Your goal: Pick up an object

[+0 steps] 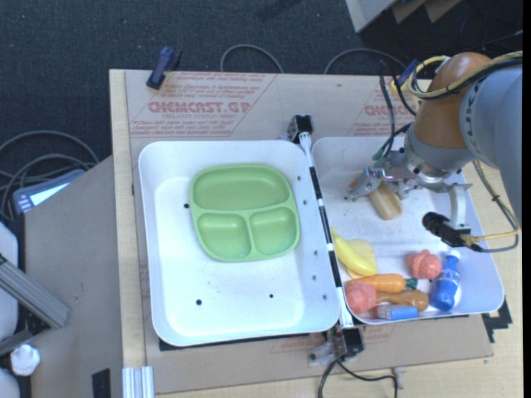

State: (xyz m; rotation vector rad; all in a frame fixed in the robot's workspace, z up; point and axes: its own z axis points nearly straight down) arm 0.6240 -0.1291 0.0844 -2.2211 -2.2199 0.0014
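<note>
tool (375, 181) sits low in the right bin (332, 152) above a tan cylinder (386, 202); cannot tell its state; centre over it before closing

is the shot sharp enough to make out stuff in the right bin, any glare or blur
Camera view: lighting is even and soft, with no hard glare on the right bin. The green tray in the left bin reads crisp. The banana and carrot are clear enough, but the piled toys blend together, and the gripper is small and slightly soft.
</note>
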